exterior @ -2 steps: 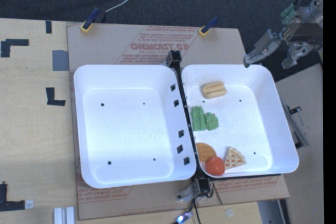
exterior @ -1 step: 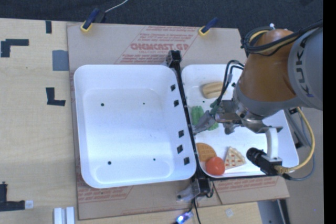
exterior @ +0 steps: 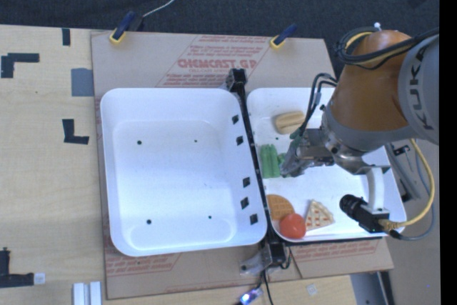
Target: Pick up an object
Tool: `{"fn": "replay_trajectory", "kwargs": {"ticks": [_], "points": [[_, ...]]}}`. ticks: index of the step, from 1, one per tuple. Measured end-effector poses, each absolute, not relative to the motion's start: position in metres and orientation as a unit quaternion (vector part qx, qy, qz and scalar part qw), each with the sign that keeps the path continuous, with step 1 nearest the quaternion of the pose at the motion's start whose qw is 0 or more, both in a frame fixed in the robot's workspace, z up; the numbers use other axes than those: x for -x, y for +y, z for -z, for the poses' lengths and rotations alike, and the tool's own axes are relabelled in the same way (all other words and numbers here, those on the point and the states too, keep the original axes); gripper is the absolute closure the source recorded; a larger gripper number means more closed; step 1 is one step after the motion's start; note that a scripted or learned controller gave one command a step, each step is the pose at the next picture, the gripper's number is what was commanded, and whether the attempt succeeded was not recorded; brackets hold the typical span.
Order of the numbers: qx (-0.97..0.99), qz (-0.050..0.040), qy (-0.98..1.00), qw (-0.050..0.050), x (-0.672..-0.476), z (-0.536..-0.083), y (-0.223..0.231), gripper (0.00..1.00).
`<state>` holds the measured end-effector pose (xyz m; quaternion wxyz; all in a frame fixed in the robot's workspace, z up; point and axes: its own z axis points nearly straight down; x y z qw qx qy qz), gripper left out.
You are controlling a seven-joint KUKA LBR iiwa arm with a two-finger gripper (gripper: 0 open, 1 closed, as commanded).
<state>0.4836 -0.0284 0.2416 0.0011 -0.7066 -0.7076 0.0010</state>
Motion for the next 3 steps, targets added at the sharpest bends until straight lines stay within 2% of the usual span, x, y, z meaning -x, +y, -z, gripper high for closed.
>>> {"fn": "replay_trajectory", "kwargs": {"ticks": [1,2,3], "points": [[0.703,0.0033,-0.711,-0.002,-0.539,-0.303,0.053,1.00],[0.702,0.0059,-0.712,-0.002,-0.518,-0.415,0.140,1.00],[0.706,-0.0013,-0.709,0.000,-0.518,-0.417,0.134,1.00]]}}
